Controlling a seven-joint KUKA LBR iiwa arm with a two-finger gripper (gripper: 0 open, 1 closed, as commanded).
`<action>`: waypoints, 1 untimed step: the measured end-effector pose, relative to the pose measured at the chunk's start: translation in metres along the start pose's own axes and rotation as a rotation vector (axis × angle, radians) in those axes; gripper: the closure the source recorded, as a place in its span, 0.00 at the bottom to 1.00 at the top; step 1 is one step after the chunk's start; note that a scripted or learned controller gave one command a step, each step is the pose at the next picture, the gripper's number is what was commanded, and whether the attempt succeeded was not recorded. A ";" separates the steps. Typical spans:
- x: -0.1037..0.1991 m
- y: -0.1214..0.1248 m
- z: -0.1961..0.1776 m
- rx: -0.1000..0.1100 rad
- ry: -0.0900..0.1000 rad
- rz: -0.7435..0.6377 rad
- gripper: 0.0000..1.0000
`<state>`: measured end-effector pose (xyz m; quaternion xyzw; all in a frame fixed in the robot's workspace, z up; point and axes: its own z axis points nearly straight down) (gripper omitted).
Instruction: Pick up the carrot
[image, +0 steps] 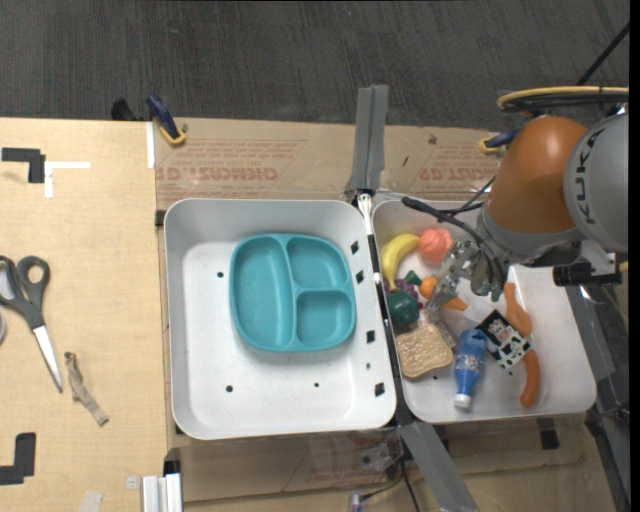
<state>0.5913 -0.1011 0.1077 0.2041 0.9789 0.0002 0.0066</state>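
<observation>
Partly hidden beneath the metal two-finger gripper (462, 283) in the right shallow white bin (560, 400): small orange carrot (433, 290), beside a yellow banana (396, 254). Jaw state impossible to tell. Left bin on a tan cardboard-covered bench (80, 300), dark floor beyond.

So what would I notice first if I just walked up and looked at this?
Probably the big robot arm with its orange band, reaching in from the right over the right bin, which is crowded with toy food: a banana, a peach-coloured ball and a small blue bottle. Next, the teal divided plate lying alone in the left bin.
</observation>
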 end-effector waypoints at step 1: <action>0.072 0.038 -0.085 0.003 0.011 0.094 1.00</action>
